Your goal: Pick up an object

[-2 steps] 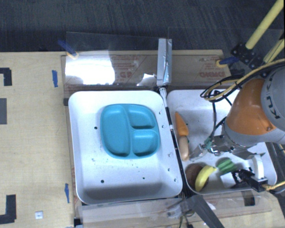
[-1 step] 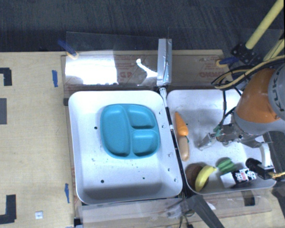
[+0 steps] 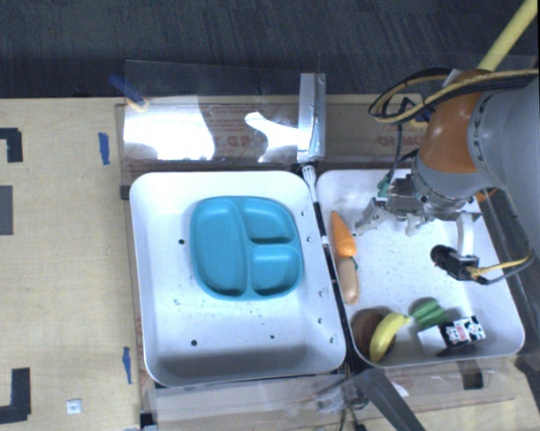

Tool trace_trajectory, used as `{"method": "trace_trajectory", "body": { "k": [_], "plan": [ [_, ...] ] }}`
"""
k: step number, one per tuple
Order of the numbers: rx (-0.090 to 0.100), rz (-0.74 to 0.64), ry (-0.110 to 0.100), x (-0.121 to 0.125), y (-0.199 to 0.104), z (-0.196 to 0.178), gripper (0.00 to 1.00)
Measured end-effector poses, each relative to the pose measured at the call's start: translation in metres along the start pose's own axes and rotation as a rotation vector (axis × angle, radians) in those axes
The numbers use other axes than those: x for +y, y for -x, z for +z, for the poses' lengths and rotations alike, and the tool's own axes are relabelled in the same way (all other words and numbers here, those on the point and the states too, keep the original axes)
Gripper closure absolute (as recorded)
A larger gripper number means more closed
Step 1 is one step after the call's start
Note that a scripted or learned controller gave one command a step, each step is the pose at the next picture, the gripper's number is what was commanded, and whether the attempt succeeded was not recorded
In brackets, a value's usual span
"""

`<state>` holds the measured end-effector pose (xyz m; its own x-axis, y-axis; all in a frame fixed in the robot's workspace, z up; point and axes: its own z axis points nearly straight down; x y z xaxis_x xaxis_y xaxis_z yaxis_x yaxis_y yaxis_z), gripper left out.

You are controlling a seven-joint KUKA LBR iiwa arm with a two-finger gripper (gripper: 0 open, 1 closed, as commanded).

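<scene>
Blue plastic, a divided tray [image 3: 247, 245] lies flat in the left bin [image 3: 155, 205]: stiff and light, but too broad and low for an easy pinch. Rightwards, against the right bin's [image 3: 508, 334] left wall, a carrot [image 3: 342, 235] and a pale sausage-like piece [image 3: 349, 280] lie end to end; both look hard, smooth toy food, best taken across the narrow middle, though the wall crowds one side. Lower sit a brown round thing [image 3: 366, 322], a banana [image 3: 386, 334], a green piece [image 3: 425, 311] and a small black-and-white box [image 3: 458, 333], huddled close together. The gripper [image 3: 402, 207] hangs over bare floor near the bin's top; how wide it stands I cannot tell.
</scene>
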<state>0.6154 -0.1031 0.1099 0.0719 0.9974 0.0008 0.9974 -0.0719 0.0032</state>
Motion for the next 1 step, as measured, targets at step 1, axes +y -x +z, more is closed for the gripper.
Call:
{"method": "trace_trajectory", "body": {
  "k": [1],
  "plan": [
    [-0.001,-0.32,0.003,-0.0686,0.0028,0.0219,0.0]
  ]
}}
